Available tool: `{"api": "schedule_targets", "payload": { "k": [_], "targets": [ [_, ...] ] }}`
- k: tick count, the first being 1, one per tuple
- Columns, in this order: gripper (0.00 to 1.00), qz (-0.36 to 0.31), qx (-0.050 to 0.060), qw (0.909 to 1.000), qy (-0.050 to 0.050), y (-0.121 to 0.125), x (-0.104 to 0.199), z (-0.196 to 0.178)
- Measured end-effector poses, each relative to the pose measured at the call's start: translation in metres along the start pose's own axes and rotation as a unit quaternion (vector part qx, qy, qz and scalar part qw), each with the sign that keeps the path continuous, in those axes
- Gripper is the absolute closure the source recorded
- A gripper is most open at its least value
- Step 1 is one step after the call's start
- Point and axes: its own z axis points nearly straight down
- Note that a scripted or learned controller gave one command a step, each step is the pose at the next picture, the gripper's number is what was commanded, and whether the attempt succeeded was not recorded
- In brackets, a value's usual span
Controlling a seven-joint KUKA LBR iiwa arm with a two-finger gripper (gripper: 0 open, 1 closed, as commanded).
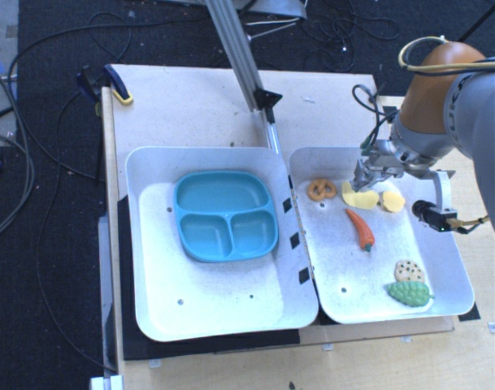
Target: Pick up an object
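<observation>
My gripper point(363, 180) hangs low over the far part of the right bin point(442, 258), its tip just above a pale yellow piece point(360, 200). A rounder yellow piece point(392, 201) lies right beside it. A brown pretzel point(320, 189) sits to the left of the gripper. A red chili pepper point(361, 228) lies in the middle of the bin. Near the bin's front corner are a speckled cookie point(408, 270) and a green leafy item point(410, 293).
The left bin point(149, 299) holds a blue divided plate point(227, 215). A slanted metal pole point(235, 43) runs down to the bins' shared far edge. The grey arm point(462, 108) reaches in from the right, with cables point(442, 216) over the right bin's rim.
</observation>
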Motion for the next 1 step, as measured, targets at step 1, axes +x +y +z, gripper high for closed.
{"api": "schedule_targets", "payload": {
  "k": [1],
  "targets": [
    [1.0,-0.001,-0.002,1.0,0.0,0.0103,-0.002,-0.0599]
  ]
}}
